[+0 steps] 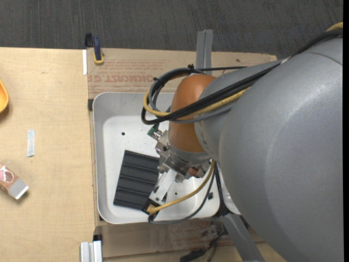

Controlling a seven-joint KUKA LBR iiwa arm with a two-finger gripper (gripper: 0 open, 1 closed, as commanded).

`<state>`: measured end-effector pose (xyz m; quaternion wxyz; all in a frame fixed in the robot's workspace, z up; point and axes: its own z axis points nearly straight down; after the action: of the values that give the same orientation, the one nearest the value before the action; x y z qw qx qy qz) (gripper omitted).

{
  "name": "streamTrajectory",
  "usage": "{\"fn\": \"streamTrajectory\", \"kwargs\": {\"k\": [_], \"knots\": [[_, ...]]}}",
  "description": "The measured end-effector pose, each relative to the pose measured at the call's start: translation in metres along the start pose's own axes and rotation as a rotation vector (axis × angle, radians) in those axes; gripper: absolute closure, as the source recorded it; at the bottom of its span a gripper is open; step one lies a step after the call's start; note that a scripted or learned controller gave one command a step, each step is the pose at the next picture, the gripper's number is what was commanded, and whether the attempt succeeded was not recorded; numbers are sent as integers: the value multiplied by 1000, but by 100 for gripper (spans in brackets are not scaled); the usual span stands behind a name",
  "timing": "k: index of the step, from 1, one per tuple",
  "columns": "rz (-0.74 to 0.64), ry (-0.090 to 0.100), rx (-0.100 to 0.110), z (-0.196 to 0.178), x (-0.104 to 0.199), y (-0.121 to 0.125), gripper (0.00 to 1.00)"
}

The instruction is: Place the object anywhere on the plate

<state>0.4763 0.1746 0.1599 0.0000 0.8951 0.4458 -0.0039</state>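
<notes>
You had a white bin [101,146] holding a black slab [133,180] marked with parallel ridges. Your arm [283,146] was plain grey, with an orange band [188,113] and yellow and black cables [185,196]. The bench [49,91] was pale tan wood. The cardboard [142,75] was brown with faded red lettering. The carpet [163,10] was dark grey with a fine weave.

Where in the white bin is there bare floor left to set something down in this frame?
Bare floor lies in the white bin's upper-left corner, bordered by its far wall, left wall and the black ribbed slab. A thin strip runs between slab and left wall. Crowded: the bin's right side, under the arm and its cables.
</notes>
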Motion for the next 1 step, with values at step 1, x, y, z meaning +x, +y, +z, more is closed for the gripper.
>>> {"fn": "streamTrajectory", "kwargs": {"k": [1], "knots": [[-110,1,-2,-33,41,-31,100]]}}
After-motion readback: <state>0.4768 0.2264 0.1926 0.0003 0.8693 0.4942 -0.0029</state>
